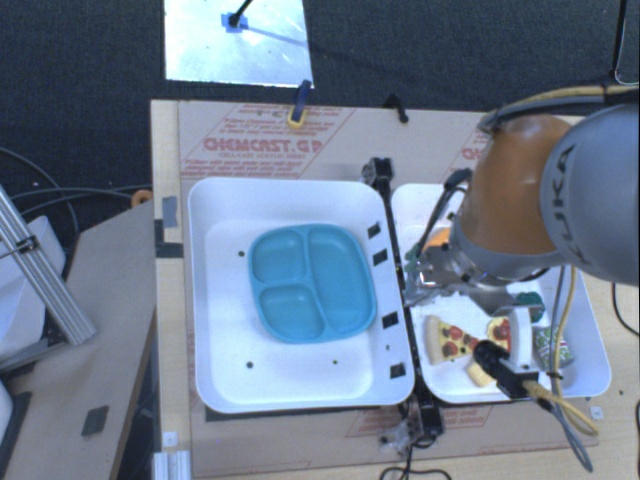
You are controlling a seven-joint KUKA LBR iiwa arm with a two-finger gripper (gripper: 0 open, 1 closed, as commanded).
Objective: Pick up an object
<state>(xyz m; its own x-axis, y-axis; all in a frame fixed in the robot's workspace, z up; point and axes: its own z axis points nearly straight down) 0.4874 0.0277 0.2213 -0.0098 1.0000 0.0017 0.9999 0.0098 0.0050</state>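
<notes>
The arm (540,198) is being hung low over the right bin (590,368), so the hand is being hidden – can't tell its state. A pizza slice toy (448,339) is lying there, probably being targeted, while the blue tray (310,283) is being left in the left bin (220,368)

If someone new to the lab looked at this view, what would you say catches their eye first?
Most likely the bright blue divided tray, lying alone in the middle of the left white bin. Next comes the bulky grey and orange arm, reaching in from the right and hanging over the right bin. Below it, a toy pizza slice lies among other small items near that bin's front.
</notes>
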